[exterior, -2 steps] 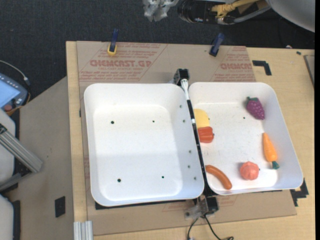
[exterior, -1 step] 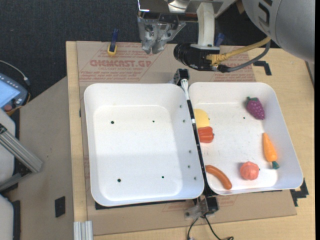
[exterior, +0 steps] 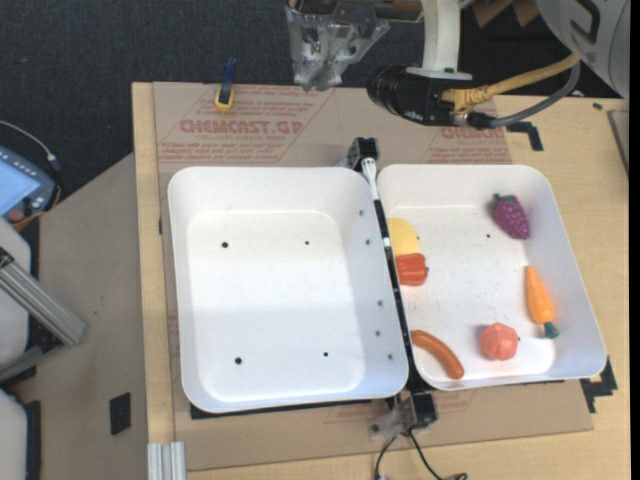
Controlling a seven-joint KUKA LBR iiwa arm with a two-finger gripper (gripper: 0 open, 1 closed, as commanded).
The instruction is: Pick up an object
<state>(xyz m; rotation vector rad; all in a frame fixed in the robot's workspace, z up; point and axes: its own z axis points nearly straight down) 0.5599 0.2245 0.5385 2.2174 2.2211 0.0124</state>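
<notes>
Hovering hand (exterior: 322,60) beyond bins, purple grapes (exterior: 511,216) well apart

the gripper (exterior: 325,63) was a bare metal block, silver and grey, with small recesses and bright glints across its face, ending in short translucent-looking fingers (exterior: 312,68) beyond the far edge of the desk (exterior: 250,128). above it sat a darker mounting plate under a rounded silver collar. a white cylindrical post (exterior: 440,23) stood just to the right of it, planted in a black, glossy ring-shaped housing (exterior: 415,93). from that housing ran a yellow connector (exterior: 468,95) and a cream cable (exterior: 540,71) beside a thicker dark cable. the arm's big link (exterior: 590,13) at the upper right was pale grey, with part of large dark lettering showing.
</notes>
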